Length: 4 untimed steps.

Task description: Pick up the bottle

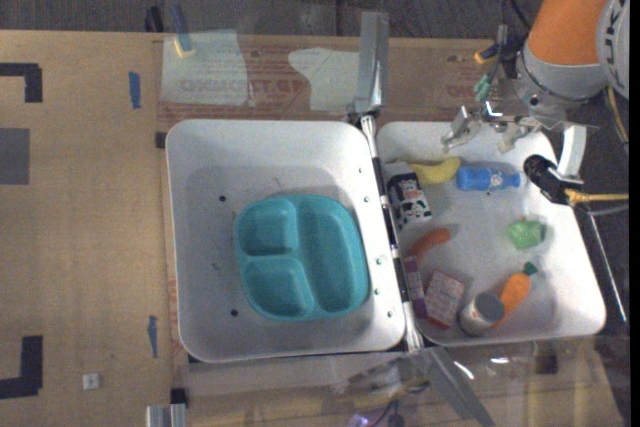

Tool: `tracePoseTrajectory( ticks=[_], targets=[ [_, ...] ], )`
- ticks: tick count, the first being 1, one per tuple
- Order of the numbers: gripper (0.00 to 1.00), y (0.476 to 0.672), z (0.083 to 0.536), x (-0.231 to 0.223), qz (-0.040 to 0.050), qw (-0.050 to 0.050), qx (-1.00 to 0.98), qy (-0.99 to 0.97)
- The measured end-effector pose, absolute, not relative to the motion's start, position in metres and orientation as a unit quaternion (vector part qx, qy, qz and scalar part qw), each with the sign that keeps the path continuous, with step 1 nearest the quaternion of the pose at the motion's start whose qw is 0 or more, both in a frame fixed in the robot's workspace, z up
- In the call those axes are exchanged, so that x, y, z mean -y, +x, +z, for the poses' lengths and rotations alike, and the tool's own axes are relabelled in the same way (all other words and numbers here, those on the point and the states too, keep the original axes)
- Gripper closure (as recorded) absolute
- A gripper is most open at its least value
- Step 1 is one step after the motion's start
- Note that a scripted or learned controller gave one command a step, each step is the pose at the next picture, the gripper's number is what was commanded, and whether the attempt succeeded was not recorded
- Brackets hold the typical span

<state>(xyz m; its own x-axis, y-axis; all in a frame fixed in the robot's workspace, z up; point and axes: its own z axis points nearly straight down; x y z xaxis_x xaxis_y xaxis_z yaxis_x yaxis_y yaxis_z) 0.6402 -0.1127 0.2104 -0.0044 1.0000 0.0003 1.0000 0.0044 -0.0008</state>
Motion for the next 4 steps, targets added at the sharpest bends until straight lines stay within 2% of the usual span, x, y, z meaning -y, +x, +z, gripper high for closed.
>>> tracePoseTrajectory(
  ticks=[1,2,3,4],
  targets=[
    [0.00,0.654,0.106,0.149,-0.0063,-0.008,0.708,-0.706],
    [0.00,0.584,0.087,0.207,-0.0006,-0.002,0.751,-0.660],
    [1.00,0.585,0.099,0.211,-0.0014,-0.006,0.749,-0.662],
    [0.00,0.585,0.099,0.210,-0.0013,-0.006,0.750,-0.662]
  ],
)
